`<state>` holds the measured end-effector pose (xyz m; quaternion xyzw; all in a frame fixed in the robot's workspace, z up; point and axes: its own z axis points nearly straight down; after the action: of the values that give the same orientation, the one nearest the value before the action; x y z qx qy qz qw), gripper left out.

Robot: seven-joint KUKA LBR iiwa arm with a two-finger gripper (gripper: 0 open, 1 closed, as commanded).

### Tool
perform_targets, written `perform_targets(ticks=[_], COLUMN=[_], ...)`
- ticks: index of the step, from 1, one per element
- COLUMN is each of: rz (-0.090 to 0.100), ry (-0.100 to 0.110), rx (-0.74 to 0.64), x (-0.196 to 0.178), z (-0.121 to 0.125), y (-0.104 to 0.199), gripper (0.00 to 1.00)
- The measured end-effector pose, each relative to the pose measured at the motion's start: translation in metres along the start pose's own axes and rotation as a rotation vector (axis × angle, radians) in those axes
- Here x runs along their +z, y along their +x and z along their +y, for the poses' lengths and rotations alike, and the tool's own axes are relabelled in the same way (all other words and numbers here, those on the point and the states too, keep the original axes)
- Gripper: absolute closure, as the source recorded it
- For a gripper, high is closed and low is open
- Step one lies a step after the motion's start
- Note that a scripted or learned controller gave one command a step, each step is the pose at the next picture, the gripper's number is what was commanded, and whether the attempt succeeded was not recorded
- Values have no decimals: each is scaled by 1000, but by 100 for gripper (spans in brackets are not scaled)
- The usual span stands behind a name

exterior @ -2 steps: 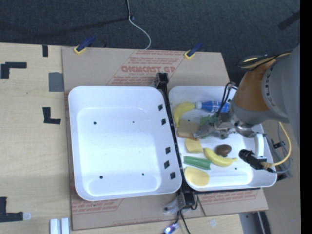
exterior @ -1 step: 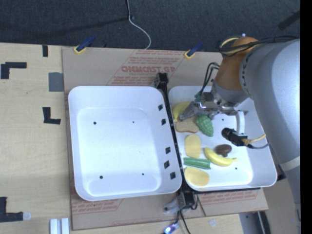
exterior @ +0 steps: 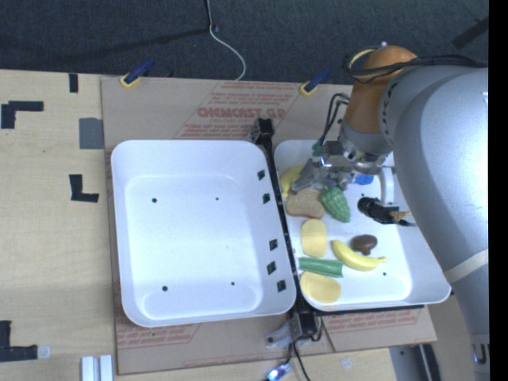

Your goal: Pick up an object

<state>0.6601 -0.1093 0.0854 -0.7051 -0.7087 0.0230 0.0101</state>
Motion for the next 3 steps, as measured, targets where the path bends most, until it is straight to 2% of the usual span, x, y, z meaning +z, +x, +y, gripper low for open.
perform_targets(ticks=[1, 2, 3], rz=[0, 17, 20], ry=[-4, -46, -51], rx=[4, 8, 3], x=[0, 2, -10], z=[0, -40, -37], y=[-1, -8, -5], gripper=[0, 0, 100])
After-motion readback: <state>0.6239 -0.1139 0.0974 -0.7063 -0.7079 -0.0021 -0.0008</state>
